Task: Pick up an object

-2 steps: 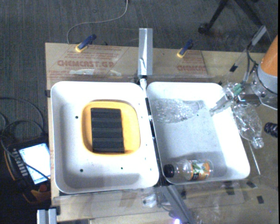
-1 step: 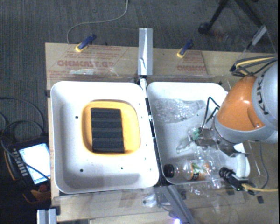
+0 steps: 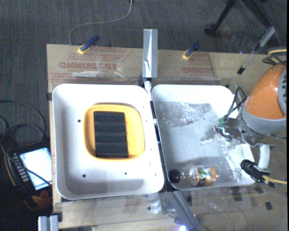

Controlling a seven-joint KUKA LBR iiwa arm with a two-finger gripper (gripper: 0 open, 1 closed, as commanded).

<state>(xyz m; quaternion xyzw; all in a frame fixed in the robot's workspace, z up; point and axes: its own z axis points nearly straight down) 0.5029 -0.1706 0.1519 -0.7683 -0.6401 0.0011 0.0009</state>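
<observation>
A clear plastic bottle point(image 3: 195, 175) with an orange label and a dark cap lies on its side along the front wall of the right bin point(image 3: 183, 143). Crumpled clear plastic point(image 3: 183, 112) rests at the back of that bin. A yellow block with a black ribbed top point(image 3: 113, 131) lies in the middle of the left bin point(image 3: 67, 143). My gripper point(image 3: 219, 129) reaches in from the right over the right bin's right half, beside the crumpled plastic and above the bottle. The orange wrist band point(image 3: 266, 99) hides the bin's right edge.
A metal post point(image 3: 150, 53) stands behind the seam between the bins. Two blue and yellow clamps point(image 3: 88, 44) point(image 3: 191, 50) hold the brown board at the back. A tablet point(image 3: 34, 166) and cables lie on the floor at the left.
</observation>
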